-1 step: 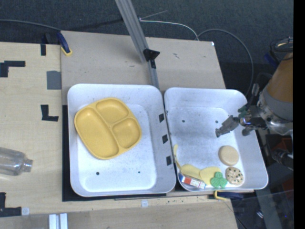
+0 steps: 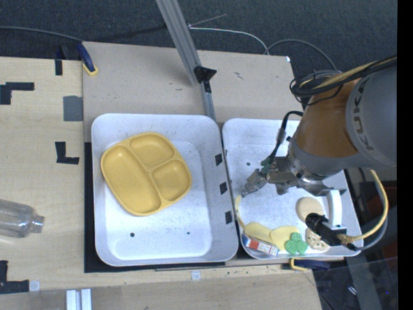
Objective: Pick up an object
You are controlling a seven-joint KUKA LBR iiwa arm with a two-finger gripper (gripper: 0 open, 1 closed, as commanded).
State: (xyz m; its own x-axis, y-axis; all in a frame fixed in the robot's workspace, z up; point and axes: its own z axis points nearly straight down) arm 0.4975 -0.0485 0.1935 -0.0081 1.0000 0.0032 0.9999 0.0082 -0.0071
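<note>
Yellow banana (image 2: pixel 253 228) curved along right bin's (image 2: pixel 258 134) near edge, claw (image 2: pixel 253 183) spread above, holding nothing

Yellow divided plate (image 2: pixel 146 172) in left bin (image 2: pixel 106 237), arm (image 2: pixel 335 131) over right bin (image 2: pixel 258 131)

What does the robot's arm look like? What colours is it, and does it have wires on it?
The arm is fat and round, grey with a wide orange band above the wrist. Dark letters run down its grey part. Black cables loop over the orange band, and a yellow cable curves down its side. At the end sits a small grey metal gripper.
</note>
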